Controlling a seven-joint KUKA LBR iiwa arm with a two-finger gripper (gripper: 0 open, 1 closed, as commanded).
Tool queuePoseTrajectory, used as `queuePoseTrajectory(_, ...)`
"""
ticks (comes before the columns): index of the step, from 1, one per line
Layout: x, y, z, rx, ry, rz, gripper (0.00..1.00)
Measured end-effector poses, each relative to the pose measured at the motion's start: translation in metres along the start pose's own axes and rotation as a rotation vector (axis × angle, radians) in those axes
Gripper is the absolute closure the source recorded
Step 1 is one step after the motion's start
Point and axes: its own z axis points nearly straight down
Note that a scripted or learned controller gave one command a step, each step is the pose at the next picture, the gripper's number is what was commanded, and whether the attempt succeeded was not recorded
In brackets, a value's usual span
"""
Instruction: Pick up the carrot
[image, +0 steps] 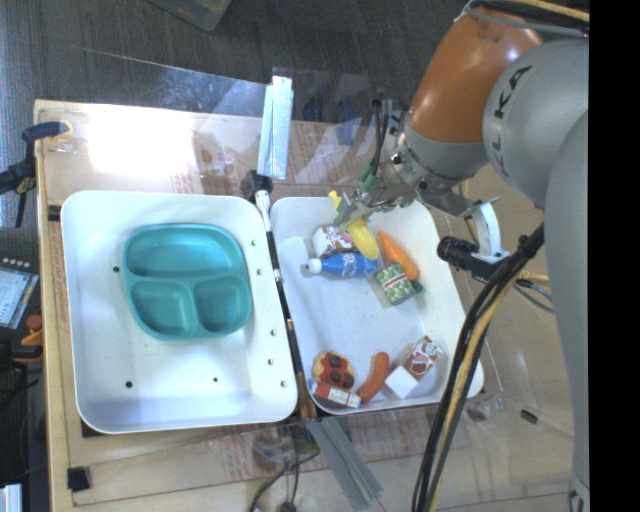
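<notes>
- carrot (397, 255): small, orange, tapered, lying slantwise in upper part of right bin (440, 330), not gripped
- touching/just beside it: yellow item (364, 241) on its left, green carton (396, 285) at its lower end, blue-labelled bottle (343, 266) lying to lower left
- end effector (352, 208): low over the same cluster, just up-left of carrot, near the yellow item; open or closed — cannot tell, tip too small and cluttered
- carrot's right side: bare white bin floor up to the right rim; open room there
- middle of right bin bare; bottom edge holds a sausage (373, 376), a dark red-spotted pack (334, 371), a white block (402, 382), a small red-and-white carton (424, 356)
- left bin (90, 380): teal sectioned tray (187, 279) in centre, white floor around it
- bins meet edge to edge at the middle; surface (130, 150) shows beyond top rims
- grey arm with orange band (465, 60) enters from right, black cables (470, 330) hang past right bin's right rim
</notes>
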Motion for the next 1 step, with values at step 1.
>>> queuePoseTrajectory(1, 0.0011, 0.0007, -0.0082, 0.002, -0.001, -0.008, 1.0)
